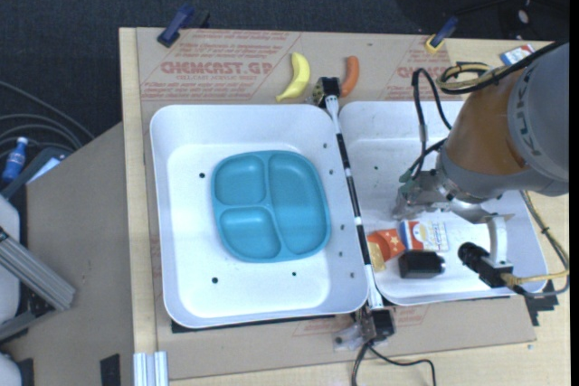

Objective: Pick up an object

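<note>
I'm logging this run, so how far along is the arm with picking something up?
Done: the arm is down in the right bin, its gripper low above the orange-and-white packet.
In hand: nothing visibly lifted; the packet and the black object lie on the bin floor.
Left: grasp and raise one.

Blue divided plate (271, 203) sits mid left bin (181, 280), three compartments, slightly rotated. Right bin (380, 136) touches it along a black seam. Behind the bins on the board (226, 63): banana (296, 77) and orange carrot-like piece (349, 74), near each other, apart. Blue clamp (176, 25) at board's far left corner, yellow-blue clamp (441, 34) far right. Cables (36, 117) on dark floor at left.
</note>
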Controlling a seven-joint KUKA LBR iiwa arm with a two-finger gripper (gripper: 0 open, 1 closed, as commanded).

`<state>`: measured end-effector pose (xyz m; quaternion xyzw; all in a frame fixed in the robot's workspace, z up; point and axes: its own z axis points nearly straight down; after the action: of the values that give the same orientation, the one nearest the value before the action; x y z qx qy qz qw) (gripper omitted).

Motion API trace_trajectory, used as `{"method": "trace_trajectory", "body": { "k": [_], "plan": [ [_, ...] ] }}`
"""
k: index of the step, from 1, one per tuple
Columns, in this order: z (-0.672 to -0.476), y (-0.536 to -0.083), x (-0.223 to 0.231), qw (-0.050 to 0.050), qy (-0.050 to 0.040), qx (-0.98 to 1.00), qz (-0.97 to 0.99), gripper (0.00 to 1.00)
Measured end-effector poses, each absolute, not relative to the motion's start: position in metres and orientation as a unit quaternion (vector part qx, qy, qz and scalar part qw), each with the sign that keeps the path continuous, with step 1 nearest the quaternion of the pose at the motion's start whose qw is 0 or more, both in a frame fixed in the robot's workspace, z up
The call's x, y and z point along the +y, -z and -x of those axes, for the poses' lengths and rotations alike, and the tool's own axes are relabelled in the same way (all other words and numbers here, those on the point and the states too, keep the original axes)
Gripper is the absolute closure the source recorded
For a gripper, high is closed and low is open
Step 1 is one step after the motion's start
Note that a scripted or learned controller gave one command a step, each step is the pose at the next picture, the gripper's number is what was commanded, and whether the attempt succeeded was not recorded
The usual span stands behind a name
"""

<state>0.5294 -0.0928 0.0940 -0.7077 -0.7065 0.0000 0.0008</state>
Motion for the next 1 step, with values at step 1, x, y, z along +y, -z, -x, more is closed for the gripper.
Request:
{"method": "trace_trajectory", "body": {
  "k": [1],
  "plan": [
    [-0.5599, -0.2692, -0.0993, -0.001, 0.0005, -0.707, 0.707, 1.0]
  ]
}}
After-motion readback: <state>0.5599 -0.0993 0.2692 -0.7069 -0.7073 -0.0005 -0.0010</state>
